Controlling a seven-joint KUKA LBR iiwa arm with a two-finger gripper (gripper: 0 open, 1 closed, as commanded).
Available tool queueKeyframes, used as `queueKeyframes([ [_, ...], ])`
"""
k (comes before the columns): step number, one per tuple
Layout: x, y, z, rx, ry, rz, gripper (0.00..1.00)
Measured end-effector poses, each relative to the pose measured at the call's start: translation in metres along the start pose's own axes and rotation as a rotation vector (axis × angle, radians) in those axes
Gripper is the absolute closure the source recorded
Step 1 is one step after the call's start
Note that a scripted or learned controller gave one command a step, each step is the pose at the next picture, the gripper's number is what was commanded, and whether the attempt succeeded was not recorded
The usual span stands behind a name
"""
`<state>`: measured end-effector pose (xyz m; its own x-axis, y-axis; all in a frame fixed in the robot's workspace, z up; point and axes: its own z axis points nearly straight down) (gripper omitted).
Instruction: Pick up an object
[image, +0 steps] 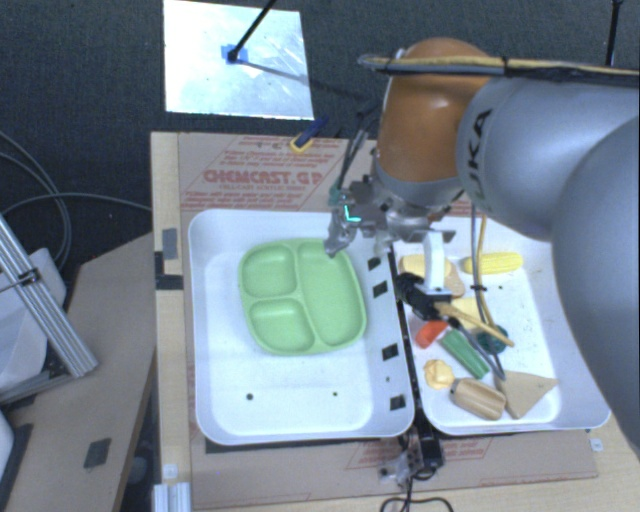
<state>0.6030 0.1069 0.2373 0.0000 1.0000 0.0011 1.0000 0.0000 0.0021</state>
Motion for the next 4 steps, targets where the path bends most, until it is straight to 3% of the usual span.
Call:
queueKeyframes([
  [1, -0.008, -0.024, -0.136, -0.015, 0.002, -0.004, 0.00],
  [2, 0.066, -0.062, -0.212, -0.008, 0.005, -0.013, 0.00],
  [3, 0.113, -0.118, -0.230, -0.001, 0.003, -0.011, 0.00],
  [4, 0.129, -0.076, -0.302, -0.009, 0.004, -0.006, 0.00],
])
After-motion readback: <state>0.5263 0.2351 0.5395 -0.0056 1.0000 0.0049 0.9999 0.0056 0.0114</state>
